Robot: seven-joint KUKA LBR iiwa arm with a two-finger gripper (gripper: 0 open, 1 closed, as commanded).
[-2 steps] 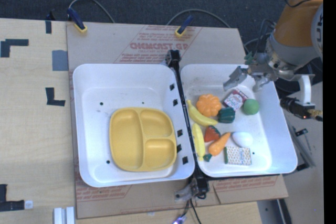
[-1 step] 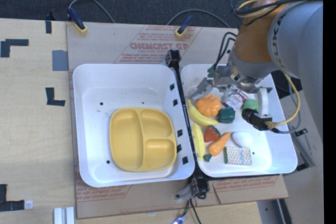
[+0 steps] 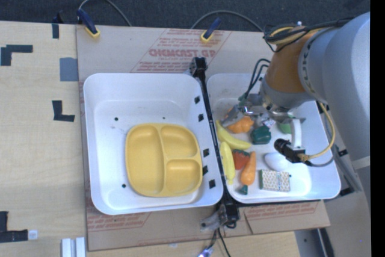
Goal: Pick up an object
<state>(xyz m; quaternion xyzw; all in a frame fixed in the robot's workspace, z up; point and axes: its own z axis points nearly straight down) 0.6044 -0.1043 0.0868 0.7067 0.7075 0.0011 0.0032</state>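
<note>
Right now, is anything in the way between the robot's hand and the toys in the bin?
Nothing visible is. The hand is already low in the right bin, right beside the orange toy and the dark green toy. The bananas and carrot lie nearer the divider.

Bright, even overhead light; the white bins (image 3: 96, 99) glare slightly, shadows are soft and short, and the picture is mildly soft and grainy.
</note>
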